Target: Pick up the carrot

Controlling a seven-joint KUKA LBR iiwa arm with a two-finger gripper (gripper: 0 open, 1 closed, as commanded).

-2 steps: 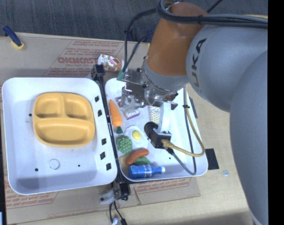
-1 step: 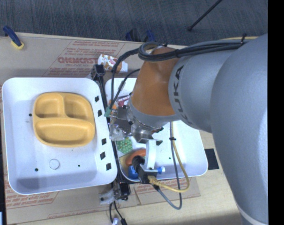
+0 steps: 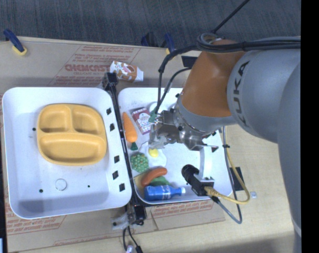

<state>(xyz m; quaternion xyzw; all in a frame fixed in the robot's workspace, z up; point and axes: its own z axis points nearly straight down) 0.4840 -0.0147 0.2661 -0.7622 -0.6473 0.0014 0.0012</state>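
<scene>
We look down at a slant on a bench covered with brown cardboard (image 3: 86, 62), where two shallow white bins sit side by side.

The left bin (image 3: 17, 157) holds a yellow divided plate (image 3: 71, 133), lying flat in its upper half.

The right bin (image 3: 222, 194) holds several small things. The carrot (image 3: 130, 128), orange and slim, lies lengthwise along the left wall of this bin, close to the black divider between the two bins, with its thicker end pointing toward the bottom of our view. Just to its right is a small red and white packet (image 3: 141, 118). Below the carrot we see a green round object (image 3: 139, 163), then a sausage (image 3: 153, 174) lying at an angle, and below that a blue bottle (image 3: 162, 193) on its side near the bin's lower edge. A small yellow and white item (image 3: 155, 153) sits just right of the green one.

The grey arm with its orange band (image 3: 212, 88) reaches in from the right, above the right bin. Its gripper (image 3: 158, 133) hangs over the middle of that bin, just beside the carrot on the carrot's right, near the packet. We cannot tell whether it is open or closed, and we see nothing held in it. The carrot lies on the bin floor, apart from the gripper.

Outside the bins, a small orange and white carton (image 3: 126, 71) lies on the cardboard above the gap between them.
</scene>
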